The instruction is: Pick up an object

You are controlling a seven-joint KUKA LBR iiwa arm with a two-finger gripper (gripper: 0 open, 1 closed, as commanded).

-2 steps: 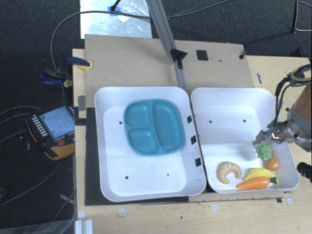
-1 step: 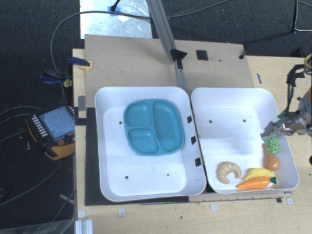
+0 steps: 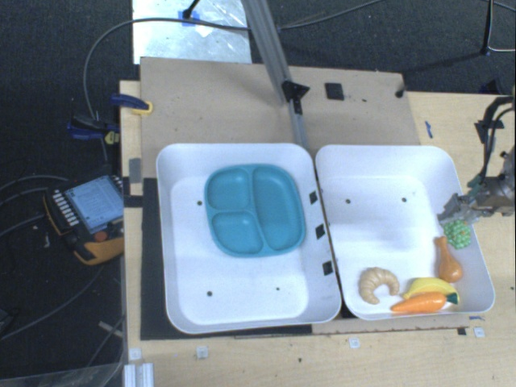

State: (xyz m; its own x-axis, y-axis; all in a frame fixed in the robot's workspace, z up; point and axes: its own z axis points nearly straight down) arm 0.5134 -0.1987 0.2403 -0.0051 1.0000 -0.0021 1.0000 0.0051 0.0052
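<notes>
no legible text, label, brand, number or sign. the handheld device [image 3: 87, 216] lying left of the left white bin [image 3: 181, 297] has a lit screen, but its contents are too small and blurred to read. small dark tags along the seam between the bins carry no readable marks.

A divided plate [image 3: 255, 210] lies in the left bin [image 3: 181, 297], while the right bin [image 3: 379, 168] holds grapes [image 3: 458, 232] at its right edge and a croissant [image 3: 378, 283], banana [image 3: 427, 286], carrot [image 3: 419, 303] and drumstick [image 3: 447, 260] at lower right.
</notes>
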